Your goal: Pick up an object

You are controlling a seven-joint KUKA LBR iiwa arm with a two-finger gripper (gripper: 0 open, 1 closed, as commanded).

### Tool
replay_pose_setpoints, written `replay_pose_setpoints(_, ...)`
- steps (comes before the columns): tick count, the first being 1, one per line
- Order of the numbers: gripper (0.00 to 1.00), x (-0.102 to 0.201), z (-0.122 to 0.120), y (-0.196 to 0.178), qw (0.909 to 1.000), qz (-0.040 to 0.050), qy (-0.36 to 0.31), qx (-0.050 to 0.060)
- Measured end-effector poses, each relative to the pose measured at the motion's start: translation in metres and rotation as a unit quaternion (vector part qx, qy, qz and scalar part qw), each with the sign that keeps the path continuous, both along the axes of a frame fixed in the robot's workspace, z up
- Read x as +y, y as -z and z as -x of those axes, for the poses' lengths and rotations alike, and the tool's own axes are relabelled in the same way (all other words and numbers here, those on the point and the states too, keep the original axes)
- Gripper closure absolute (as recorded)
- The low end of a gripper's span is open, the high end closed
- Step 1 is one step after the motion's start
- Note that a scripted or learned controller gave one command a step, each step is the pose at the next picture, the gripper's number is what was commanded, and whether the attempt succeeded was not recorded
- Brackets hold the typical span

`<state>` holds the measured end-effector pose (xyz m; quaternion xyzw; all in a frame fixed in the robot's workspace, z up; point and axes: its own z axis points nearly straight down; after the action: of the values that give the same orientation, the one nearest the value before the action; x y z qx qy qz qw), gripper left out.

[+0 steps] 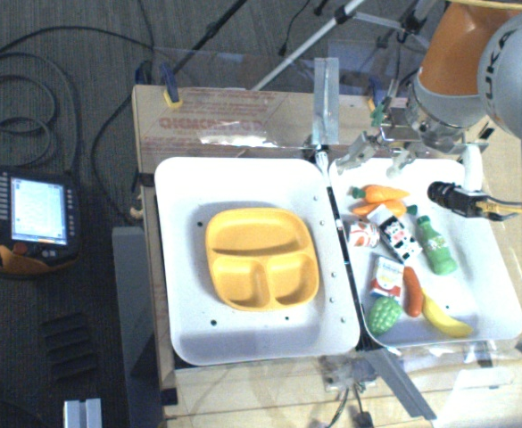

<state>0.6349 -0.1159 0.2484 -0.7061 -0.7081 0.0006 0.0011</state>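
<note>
Gripper point(378, 155): over the far end of the right bin point(509, 285), jaws spread wide with nothing between them.
Objects to pick: all lie in the right bin, packed close in its left and middle part.
Carrot point(385, 192): nearest the gripper, orange, tapered, lying crosswise; a second orange piece point(365, 209) is just beside it.
Cartons: a black-and-white one point(395, 231) sits in the middle, a small white-and-red one point(360, 234) by the bin's left wall, and a third point(387, 275) nearer the camera.
Bottle point(435, 247): green plastic, smooth, lying right of the cartons.
Sausage point(412, 292): red, glossy, long, touching the third carton.
Banana point(445, 319): yellow, curved, near the bin's front right.
Green fruit point(385, 314): rounded, bumpy skin, at the front left corner.
Left bin point(178, 185): white, shallow, with rounded corners.
Tray point(262, 259): yellow plastic, three compartments, in the middle of the left bin.
Wall between bins: dark seam, close beside the small carton and the green fruit.
Cardboard point(216, 123): flat brown sheet behind the left bin.
Pendant point(30, 217): lit screen, on the dark floor well left of the bench, with black cables looping above it.
</note>
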Motion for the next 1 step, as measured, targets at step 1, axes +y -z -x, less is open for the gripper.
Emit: replay_pose_setpoints(1,0.00,-0.0599,-0.0084,0.1547,1.0000,0.0019,-0.001,-0.001)
